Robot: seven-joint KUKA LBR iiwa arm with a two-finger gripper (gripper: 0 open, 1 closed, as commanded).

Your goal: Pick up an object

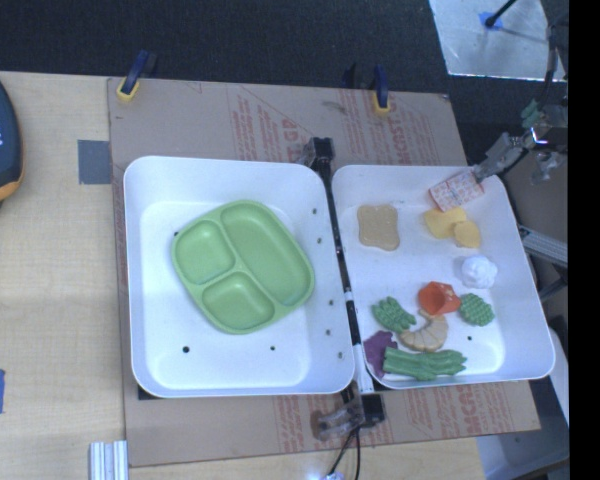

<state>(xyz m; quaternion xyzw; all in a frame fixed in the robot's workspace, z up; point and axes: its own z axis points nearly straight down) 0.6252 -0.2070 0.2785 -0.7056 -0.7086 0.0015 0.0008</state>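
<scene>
Camera view: jaws (485, 168) at right bin's (535, 313) rim, grip state unclear; glossy three-part green plate (242, 265) in left bin (150, 298)

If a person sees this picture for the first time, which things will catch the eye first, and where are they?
The light green divided plate stands out most, lying alone in the left white bin. Next comes the cluster of small toy foods in the right white bin, mainly an orange-red piece, two yellow pieces and a long green vegetable near its front edge.
</scene>
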